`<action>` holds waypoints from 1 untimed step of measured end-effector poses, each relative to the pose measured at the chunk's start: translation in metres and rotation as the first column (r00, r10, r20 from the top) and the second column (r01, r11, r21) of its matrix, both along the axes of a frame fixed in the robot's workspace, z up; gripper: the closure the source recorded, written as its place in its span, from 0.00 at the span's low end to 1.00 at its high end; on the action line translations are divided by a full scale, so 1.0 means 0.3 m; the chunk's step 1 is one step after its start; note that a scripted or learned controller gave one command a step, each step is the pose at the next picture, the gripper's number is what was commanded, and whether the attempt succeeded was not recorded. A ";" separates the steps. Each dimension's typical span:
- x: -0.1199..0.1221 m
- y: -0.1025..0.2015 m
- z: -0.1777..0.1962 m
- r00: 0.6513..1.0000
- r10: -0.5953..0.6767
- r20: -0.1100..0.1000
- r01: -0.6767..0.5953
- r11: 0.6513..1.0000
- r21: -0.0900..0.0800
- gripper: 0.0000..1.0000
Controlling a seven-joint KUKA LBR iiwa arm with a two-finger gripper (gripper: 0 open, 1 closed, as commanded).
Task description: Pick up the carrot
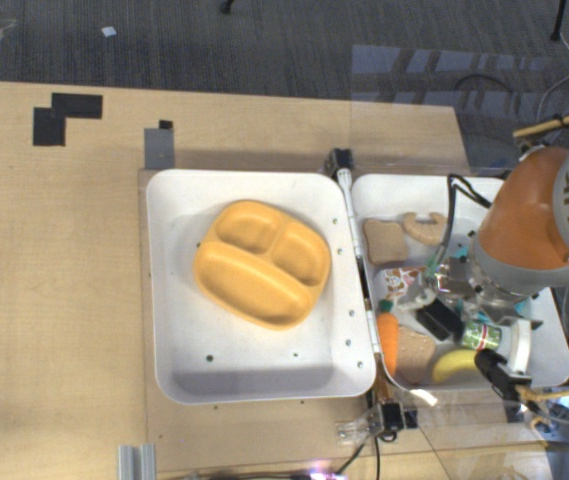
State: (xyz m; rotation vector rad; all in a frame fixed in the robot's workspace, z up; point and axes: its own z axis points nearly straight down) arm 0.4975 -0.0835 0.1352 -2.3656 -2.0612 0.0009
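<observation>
Carrot in right bin, against left wall, near bottom-left corner. I see it left of gripper, lower in view, near but apart. Long axis up-down in view, along wall; can't tell which end is tip. Orange, stubby. Gripper spread or closed: can't tell
</observation>
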 end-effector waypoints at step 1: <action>-0.012 -0.011 -0.150 0.994 -0.110 0.027 0.110 0.994 -0.008 0.00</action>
